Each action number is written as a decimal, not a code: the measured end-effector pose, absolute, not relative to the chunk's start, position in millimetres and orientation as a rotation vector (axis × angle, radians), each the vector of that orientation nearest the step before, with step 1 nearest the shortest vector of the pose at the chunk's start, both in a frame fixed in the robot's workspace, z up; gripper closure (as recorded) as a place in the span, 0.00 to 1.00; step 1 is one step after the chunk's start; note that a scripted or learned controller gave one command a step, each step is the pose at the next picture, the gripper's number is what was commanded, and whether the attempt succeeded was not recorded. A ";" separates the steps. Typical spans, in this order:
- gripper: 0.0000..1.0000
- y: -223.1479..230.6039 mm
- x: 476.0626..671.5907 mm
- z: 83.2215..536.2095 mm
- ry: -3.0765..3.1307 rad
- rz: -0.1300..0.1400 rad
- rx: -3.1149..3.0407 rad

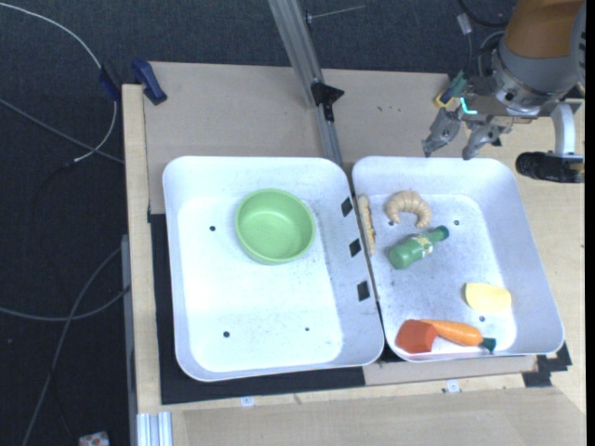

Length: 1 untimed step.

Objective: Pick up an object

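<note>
My gripper (458, 141) hangs above the far rim of the right bin (521, 212), its fingers spread open with nothing between them. Below it in that bin lie a tan croissant (408, 206), a green bottle (416, 247), a pale yellow piece (487, 297), an orange carrot (457, 332) and a red-orange block (415, 336). A thin tan stick (366, 223) lies along the bin's left wall. A green bowl (274, 225) sits in the left bin (195, 277).
A slanted metal pole (299, 45) rises from behind the bins, between them. Black clips (356, 247) mark the seam where the bins meet. The bench edge runs along the left and front.
</note>
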State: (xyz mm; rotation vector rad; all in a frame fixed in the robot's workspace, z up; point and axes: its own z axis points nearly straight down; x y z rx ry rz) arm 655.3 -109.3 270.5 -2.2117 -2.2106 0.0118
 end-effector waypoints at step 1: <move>0.00 -109.4 656.5 275.1 -2.216 0.004 -2.216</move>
